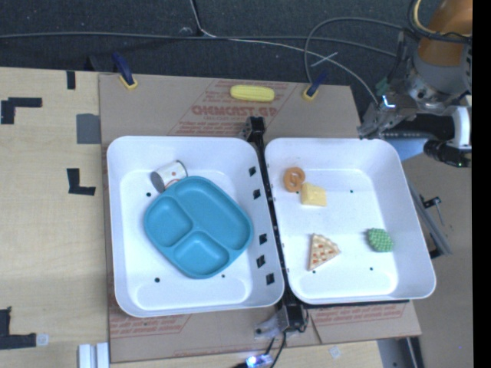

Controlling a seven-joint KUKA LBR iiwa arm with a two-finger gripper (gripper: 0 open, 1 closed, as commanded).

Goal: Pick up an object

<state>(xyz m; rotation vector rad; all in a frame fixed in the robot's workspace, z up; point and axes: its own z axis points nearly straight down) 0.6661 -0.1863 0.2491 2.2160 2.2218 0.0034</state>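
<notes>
White right bin (383,286) holds, near to far: pizza slice (323,251), green object (379,240), cheese wedge (313,196), pretzel (294,179). Left bin (126,228) holds a blue divided plate (198,225) and cup (169,176). Gripper (376,121) sits beyond the right bin's far corner; finger state cannot be determined.

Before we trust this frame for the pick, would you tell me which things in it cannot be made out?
- Gripper: small and dark at the camera view's upper right; finger state unreadable.
- Arm: cut off by the top and right edges.
- Cup: its lower side is hidden by the blue tray.
- Green item: too small to identify.
</notes>
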